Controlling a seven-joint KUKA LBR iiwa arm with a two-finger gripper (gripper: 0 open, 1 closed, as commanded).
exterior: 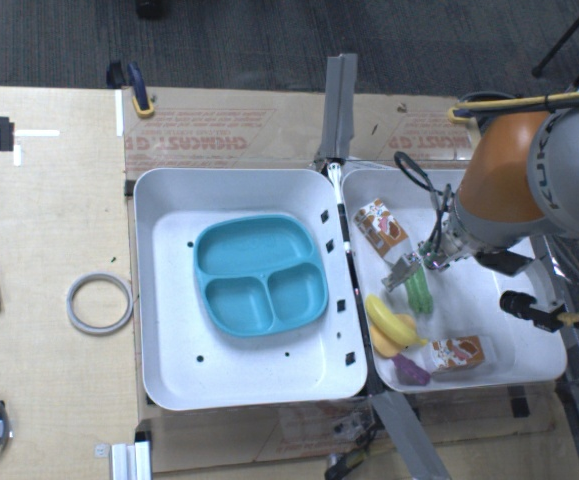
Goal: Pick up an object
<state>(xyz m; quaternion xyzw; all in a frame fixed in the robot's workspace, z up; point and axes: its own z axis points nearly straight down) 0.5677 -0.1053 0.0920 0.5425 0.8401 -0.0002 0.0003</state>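
Camera view: gripper (406,271) is low in right bin (529,366), directly over a green object (419,293); fingers' state can't tell. Banana (389,320) just below, w/ purple item (410,370) & snack packets (381,226) nearby. Left bin (159,298) holds blue divided tray (260,275).

— What does the robot arm (554,173) look like?

— It is big and round and grey, and it has a wide orange band (504,168) that shines a bit.

— Is anything stuck on it?

— Yes. A thin black cable (419,178) loops near the orange part, and a yellow one (514,101) runs along the top. There are black bits (529,310) lower down. The end piece (409,268) is small, grey and made of metal.
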